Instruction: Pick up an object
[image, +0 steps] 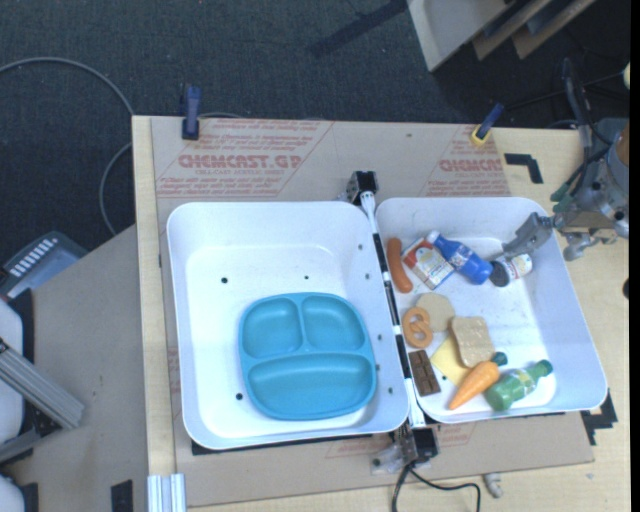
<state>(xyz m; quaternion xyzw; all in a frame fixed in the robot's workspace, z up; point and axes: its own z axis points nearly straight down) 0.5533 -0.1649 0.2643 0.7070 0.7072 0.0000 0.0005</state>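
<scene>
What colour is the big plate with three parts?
The divided plate is light blue, in the camera view.

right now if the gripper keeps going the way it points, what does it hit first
Likely the blue bottle: the gripper points left and down into the right bin. Depth is unclear from above.

Toy food clustered in the right bin (570, 300), beside the blue divided plate (305, 355).

Measured from the plate: nearest lie a pretzel (417, 327), a chocolate bar (424, 373) and an upright-lying hot dog (399, 265). Farther right: a blue bottle (466, 259), a round cookie (435, 307), bread slice (471, 340), cheese wedge (448, 360), a tilted carrot (472, 384) and a green bottle (518, 384).
</scene>
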